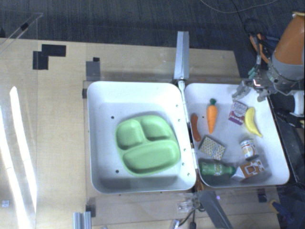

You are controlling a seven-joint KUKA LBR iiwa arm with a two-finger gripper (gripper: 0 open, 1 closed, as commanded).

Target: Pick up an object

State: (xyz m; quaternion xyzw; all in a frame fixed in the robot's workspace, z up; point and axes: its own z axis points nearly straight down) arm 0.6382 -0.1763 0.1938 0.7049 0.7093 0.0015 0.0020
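plainly, the pick has not begun in any way the view can confirm: every object lies loose on the floor of the right bin (pixel 281 168), and nothing sits up at the gripper (pixel 251 88), which hangs over that bin's far right corner, at the end of the grey arm (pixel 286 75) with its orange band (pixel 291 44). its metal parts blur against the white rim, so i cannot tell how it is set or whether it has hold of anything. no target is named, so the candidates are all there: a small purple packet (pixel 238 112) and a banana (pixel 251 121) lie just below the gripper and nearly touch each other; a carrot (pixel 211 116) lies to their left, well apart from them; a sausage-like red piece (pixel 195 127) runs along the bin's left wall; a patterned pouch (pixel 212 148) sits mid-bin; a small can (pixel 247 149) stands nearer the right side; a green bottle (pixel 217 168) and a brown carton (pixel 252 168) lie along the near wall, close together. in my judgement the packet or the banana is the likeliest aim, being nearest, though their closeness could make a clean grasp awkward, and things hugging the walls leave little room. the left bin (pixel 100 128) holds a green divided tray (pixel 147 143), out of the way. what remains is the whole job: descend, close, lift.
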